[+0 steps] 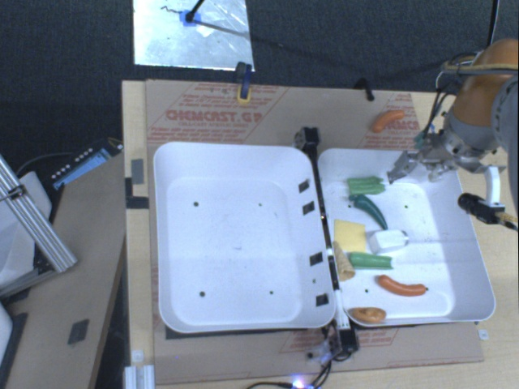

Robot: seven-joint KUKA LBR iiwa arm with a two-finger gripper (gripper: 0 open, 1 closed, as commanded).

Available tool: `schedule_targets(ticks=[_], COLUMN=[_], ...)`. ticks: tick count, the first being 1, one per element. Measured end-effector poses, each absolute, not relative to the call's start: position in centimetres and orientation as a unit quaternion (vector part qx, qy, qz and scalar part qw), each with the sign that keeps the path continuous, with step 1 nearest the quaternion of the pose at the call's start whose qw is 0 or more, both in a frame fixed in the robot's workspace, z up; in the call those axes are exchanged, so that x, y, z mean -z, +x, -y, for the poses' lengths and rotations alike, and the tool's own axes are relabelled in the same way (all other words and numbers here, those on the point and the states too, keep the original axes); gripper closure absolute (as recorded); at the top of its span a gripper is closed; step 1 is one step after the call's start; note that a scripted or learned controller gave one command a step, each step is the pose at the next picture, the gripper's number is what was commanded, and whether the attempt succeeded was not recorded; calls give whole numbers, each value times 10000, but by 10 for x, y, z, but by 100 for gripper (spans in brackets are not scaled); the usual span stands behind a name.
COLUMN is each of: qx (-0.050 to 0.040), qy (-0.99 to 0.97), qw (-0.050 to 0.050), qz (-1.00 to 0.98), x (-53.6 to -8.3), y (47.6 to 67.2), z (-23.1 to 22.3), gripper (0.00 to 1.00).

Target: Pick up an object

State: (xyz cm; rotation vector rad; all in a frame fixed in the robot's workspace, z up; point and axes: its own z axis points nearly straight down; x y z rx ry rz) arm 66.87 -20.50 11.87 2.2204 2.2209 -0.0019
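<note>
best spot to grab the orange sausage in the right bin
Grip the orange sausage across its narrow middle, coming straight down from above. It lies flat, long axis roughly left to right, with bare bin floor on both long sides, so fingers probably fit there.

Toy food point(366, 185) in right bin point(454, 241)
</note>
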Motion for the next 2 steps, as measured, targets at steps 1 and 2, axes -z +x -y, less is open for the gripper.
schedule_targets(ticks=[1,2], qx=[-14,-36], qy=[7044,7052], qw=[27,59], qz=[-7098,-7089], x=[-87,-90], y=[671,648], z=[151,128], gripper=[0,0])
